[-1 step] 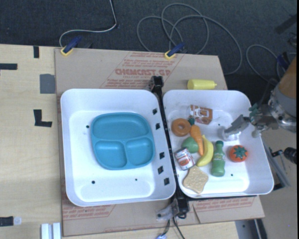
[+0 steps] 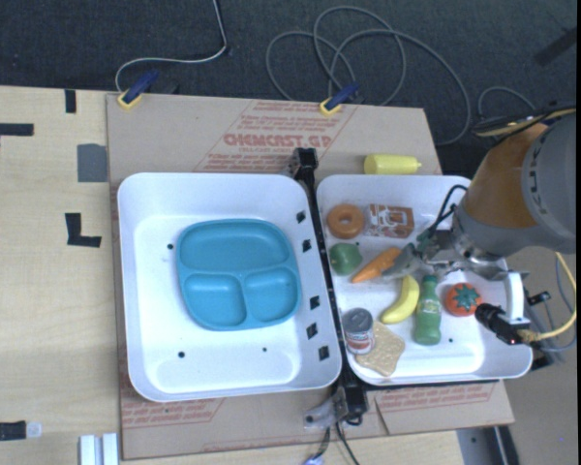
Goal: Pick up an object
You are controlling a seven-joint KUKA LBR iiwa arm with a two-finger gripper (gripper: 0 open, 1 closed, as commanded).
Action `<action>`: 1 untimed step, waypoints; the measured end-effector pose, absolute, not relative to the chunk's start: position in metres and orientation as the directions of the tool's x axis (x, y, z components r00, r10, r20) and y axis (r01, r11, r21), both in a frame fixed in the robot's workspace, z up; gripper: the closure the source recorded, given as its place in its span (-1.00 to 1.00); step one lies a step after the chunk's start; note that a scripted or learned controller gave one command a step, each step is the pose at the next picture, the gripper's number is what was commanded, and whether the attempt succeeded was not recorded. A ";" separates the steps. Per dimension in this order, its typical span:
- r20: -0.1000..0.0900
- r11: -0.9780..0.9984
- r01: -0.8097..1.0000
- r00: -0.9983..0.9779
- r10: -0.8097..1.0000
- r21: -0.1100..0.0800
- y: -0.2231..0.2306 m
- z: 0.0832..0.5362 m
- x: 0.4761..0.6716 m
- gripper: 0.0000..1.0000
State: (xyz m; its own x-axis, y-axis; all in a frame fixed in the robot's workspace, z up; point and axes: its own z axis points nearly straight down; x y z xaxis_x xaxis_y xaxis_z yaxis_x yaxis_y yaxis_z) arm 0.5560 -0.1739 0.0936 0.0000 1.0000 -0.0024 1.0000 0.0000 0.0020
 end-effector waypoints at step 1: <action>-0.005 0.000 1.000 0.000 1.000 0.010 -0.150 0.088 0.528 -1.00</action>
State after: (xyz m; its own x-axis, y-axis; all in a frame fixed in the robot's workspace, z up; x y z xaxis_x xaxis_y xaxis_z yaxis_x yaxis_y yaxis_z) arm 0.5284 -0.1503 0.0875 0.0000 1.0000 -0.0054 1.0000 0.0001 0.0095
